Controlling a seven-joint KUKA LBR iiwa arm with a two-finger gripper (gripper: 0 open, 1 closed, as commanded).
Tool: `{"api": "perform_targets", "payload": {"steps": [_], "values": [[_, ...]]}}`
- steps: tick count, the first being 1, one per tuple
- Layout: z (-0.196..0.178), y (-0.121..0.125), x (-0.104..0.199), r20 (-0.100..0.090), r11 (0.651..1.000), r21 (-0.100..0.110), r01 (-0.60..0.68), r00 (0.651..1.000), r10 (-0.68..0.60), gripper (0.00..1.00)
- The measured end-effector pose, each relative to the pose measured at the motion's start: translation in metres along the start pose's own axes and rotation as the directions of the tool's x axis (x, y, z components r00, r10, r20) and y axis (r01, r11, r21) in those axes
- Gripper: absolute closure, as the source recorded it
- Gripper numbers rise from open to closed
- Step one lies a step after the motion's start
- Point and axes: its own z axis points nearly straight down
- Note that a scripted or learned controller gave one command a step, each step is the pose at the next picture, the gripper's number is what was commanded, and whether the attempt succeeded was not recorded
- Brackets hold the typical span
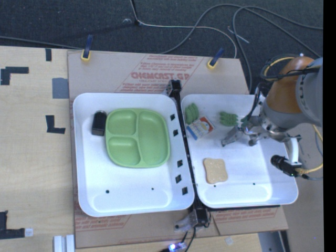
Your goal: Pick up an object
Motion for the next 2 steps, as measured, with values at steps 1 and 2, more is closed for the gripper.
{"api": "perform_targets", "payload": {"steps": [1,2], "values": [[0.016,0.001,0.000,0.001,1.000,-0.003,0.001,1.000,-0.001,0.00],[0.005,0.002,0.000,0.003,1.000,-0.007,0.002,1.000,-0.002,1.00]]}}
